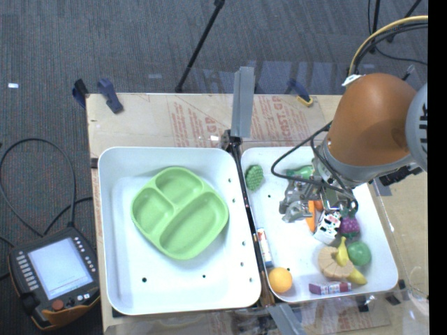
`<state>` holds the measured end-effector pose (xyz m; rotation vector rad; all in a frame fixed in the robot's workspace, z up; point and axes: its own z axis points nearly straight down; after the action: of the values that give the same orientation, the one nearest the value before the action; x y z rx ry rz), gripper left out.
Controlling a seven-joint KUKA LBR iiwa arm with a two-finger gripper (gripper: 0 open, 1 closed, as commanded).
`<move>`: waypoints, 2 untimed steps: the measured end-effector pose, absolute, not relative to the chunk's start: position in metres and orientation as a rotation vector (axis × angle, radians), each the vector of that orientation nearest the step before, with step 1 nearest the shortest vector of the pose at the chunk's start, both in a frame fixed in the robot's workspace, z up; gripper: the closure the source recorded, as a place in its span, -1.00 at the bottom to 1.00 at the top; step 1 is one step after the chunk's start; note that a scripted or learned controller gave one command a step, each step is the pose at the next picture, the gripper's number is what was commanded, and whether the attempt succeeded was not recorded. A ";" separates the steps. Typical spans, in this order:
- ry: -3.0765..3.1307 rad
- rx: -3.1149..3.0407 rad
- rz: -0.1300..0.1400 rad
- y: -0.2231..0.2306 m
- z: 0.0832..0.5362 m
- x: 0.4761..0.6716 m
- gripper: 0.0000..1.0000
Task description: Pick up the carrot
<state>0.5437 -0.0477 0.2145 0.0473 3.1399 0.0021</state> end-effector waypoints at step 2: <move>3.109 -0.368 -0.005 -0.142 0.309 0.499 1.00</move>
<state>0.4995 -0.1424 0.3095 -0.3676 3.1085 -0.0049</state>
